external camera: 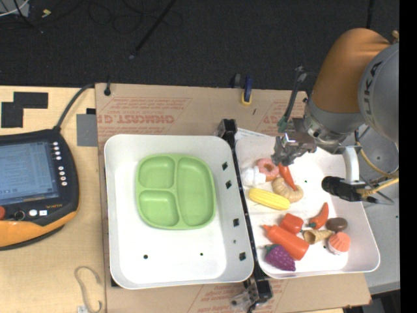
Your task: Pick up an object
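Nearest the lens, at the 6 o'clock edge of the camera view, a metal clamp (251,298) sits at the junction of the two white bins. Left bin (124,240) contains a green divided plate (176,192) with three compartments, lying flat near the bin's centre. Right bin (365,256) contains a cluster of toy food. At its 6 o'clock edge lies a purple grape bunch (280,257), touching a red pepper (287,240). At 3 o'clock of the pepper lie an ice-cream cone (316,235), a brown piece (337,225) and a pink cupcake (339,242). A yellow corn cob (269,199) lies near the bin's centre, with a tan curved piece (287,189) just beside it at 1 o'clock.

Gripper (285,156) is positioned at 12 o'clock of the cluster, directly above an orange carrot (286,174) and a pink ring (266,167). Finger spacing cannot be determined; whether the tool contacts the carrot cannot be determined either. Arm (352,77) enters from 3 o'clock.

A teach pendant (32,184) rests on the bench at 9 o'clock.
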{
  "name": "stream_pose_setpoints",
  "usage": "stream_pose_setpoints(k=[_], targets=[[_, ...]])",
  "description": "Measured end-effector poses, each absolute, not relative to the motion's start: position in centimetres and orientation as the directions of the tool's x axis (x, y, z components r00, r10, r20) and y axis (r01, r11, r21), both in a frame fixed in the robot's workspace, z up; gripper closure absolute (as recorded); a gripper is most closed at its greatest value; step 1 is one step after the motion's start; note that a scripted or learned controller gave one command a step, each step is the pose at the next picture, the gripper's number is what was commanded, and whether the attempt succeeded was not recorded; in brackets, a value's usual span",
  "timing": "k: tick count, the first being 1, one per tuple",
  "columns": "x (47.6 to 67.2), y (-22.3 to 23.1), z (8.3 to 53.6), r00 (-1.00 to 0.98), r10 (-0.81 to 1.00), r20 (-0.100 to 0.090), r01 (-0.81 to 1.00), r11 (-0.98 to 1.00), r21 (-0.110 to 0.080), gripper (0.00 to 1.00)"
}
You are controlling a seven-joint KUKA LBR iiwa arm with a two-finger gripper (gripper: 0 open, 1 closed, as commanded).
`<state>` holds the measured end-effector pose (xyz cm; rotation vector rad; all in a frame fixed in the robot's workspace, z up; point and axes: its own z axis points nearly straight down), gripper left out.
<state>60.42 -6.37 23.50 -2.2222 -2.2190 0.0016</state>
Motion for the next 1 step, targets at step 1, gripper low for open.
stream_pose_setpoints(k=[1], targets=[[59.87,-6.43,23.60,0.001,1.000,0.000,1.000,-0.001,-0.004,1.00]])
